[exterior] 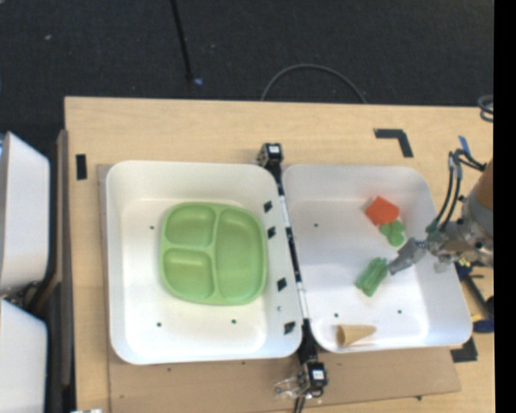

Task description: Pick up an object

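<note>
Fingers (pixel 406 259) of the arm reach into the right bin (pixel 327 188) from three o'clock; whether they are spread or closed I cannot tell. A long green block (pixel 371 276) lies just beside the tip, toward seven o'clock, its long axis running from one to seven o'clock. An orange block (pixel 381 210) and small green piece (pixel 393 232) sit toward eleven o'clock. Nothing appears held.

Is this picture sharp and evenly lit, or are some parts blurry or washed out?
The camera view is soft throughout: the orange block and green block have fuzzy edges, and the gripper is smeared. The white bins are bright, nearly washed out, with faint shadows; the floor behind is dark. The green tray shows no strong glare.
</note>
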`<state>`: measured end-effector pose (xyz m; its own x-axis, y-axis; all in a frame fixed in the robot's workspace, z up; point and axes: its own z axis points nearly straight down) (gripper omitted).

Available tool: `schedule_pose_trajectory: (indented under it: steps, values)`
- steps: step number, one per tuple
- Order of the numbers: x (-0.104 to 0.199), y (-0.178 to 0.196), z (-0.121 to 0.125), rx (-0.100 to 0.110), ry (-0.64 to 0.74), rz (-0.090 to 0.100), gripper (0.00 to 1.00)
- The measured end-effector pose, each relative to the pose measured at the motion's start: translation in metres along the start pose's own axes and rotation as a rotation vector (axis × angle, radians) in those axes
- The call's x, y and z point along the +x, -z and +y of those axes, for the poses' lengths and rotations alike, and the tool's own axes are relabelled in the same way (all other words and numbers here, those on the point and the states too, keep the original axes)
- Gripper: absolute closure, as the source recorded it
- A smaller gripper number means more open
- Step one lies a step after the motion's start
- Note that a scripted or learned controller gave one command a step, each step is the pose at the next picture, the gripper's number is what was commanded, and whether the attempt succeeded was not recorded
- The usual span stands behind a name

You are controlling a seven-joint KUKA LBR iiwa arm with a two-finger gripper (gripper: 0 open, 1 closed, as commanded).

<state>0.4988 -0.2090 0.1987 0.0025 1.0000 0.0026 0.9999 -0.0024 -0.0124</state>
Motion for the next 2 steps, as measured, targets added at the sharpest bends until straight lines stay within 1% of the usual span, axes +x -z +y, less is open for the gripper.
schedule_pose_trajectory:
  steps: [1,2]
  values:
    - [0.001,0.007,0.003,-0.013,0.004,-0.004,0.0]
    - [-0.01,-0.042,-0.001,-0.01,0.002,-0.004,0.0]
